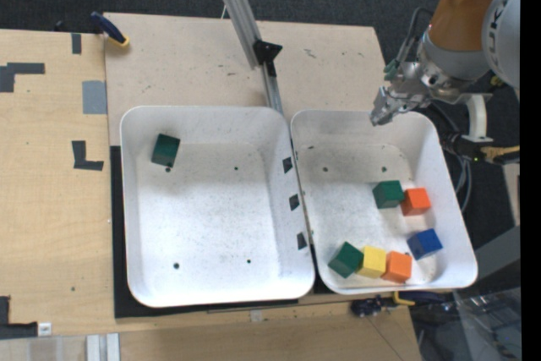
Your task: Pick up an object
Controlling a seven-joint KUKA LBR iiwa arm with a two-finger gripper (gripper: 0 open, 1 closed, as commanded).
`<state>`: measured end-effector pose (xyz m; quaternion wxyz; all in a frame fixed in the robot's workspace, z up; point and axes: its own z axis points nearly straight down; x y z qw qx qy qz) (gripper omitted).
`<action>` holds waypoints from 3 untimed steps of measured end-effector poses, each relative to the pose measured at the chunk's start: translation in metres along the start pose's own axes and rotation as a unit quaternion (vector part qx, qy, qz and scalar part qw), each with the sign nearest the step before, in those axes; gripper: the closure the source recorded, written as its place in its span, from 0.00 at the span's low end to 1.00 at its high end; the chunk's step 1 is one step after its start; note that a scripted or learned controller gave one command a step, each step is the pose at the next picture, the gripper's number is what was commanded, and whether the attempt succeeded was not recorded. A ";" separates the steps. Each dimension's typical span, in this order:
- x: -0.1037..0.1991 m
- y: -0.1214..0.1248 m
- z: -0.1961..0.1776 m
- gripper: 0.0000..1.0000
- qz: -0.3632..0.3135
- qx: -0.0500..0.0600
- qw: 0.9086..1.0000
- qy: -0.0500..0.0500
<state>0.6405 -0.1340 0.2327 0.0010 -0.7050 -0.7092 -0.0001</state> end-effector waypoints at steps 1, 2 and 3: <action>0.057 -0.010 0.008 1.00 0.000 0.000 1.000 0.000; 0.098 -0.031 0.008 1.00 0.001 0.001 1.000 0.000; 0.151 -0.040 0.014 1.00 0.000 0.001 1.000 0.000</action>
